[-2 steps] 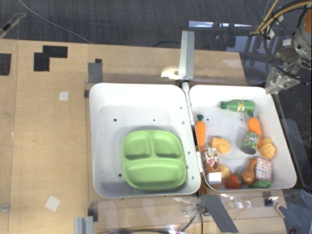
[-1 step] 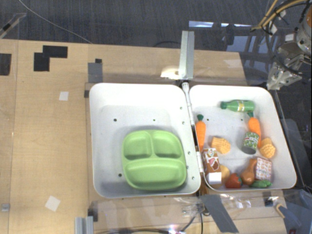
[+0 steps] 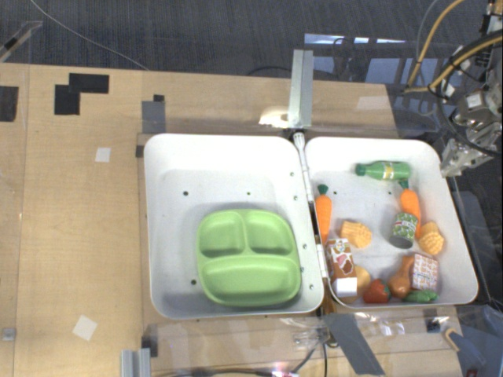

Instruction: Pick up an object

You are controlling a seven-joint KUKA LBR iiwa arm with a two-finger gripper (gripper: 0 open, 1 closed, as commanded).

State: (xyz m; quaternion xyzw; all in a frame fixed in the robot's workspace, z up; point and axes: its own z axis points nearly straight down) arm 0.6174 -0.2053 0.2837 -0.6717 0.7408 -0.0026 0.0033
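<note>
Nothing is being held yet: gripper [image 3: 464, 157] is hovering beside the right bin [image 3: 440, 157], fingers' state unclear, toys lying untouched

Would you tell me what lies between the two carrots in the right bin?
Bare white bin floor separates the left carrot from the right carrot.

Toys [image 3: 385, 250] crowd right bin [image 3: 440, 157]; upper-left corner open.
</note>
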